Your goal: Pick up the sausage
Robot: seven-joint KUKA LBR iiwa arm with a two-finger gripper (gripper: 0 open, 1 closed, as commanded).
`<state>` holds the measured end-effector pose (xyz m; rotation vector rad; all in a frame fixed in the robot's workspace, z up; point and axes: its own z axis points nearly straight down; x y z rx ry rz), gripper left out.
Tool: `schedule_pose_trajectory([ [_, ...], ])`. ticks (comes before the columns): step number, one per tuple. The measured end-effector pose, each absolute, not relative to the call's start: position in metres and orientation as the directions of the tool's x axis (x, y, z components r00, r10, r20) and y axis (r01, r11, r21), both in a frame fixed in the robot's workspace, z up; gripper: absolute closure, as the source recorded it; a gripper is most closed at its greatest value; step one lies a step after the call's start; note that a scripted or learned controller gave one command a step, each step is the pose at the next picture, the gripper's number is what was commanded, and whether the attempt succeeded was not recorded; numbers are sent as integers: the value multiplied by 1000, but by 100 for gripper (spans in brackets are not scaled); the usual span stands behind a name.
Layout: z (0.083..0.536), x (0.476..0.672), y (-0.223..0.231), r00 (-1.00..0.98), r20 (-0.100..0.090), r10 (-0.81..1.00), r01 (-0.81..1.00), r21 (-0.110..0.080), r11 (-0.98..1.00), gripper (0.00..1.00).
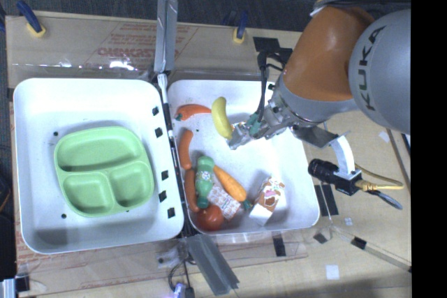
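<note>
The grey arm with its orange band is reaching in from the right and hanging over the right bin, probably because that bin is carrying all the loose food. The left bin is bearing a green divided tray, lying well apart from the work. In the right bin, the banana is lying just beside the gripper, which is hovering low near the bin's middle; whether its claw is wide or narrow cannot be told from this slant. The sausage, judged to be the reddish-brown link, is lying lengthwise along the left wall, apart from the gripper. Below it, a carrot, a green vegetable and a small carton are crowding together.
</note>
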<state>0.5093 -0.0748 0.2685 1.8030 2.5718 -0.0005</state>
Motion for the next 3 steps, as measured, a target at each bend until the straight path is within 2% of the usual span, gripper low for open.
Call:
schedule_pose_trajectory([
  [1, 123, 476, -139, -553, 3, 833, 833, -2, 553, 100],
  [2, 258, 478, -25, -616, -1, 788, 788, 1, 616, 100],
  [3, 211, 476, 58, -661, 2, 750, 750, -3, 661, 100],
])
